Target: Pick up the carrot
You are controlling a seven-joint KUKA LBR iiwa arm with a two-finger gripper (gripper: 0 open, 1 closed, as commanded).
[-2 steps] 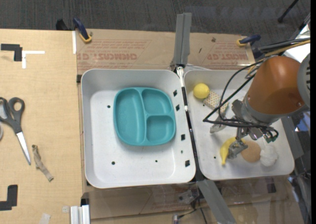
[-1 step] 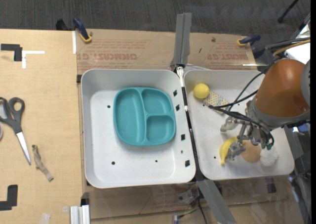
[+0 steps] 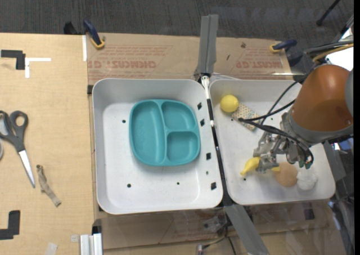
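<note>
Two white bins sit side by side on the worktop [image 3: 50, 135]. The left bin [image 3: 107, 192] holds one teal divided plate [image 3: 165, 132]. The right bin [image 3: 236, 189], taken as the landmark, contains one yellow lemon [image 3: 229, 103] near its far left corner, one yellow banana [image 3: 251, 165] and one tan rounded item [image 3: 286, 177] toward its near edge. No item there can be told as the carrot. The gripper [image 3: 274, 155] hangs over that bin's middle, just beside the banana; whether its fingers are apart or together cannot be told. One pair of scissors [image 3: 18, 141] lies well left of the bins.
</note>
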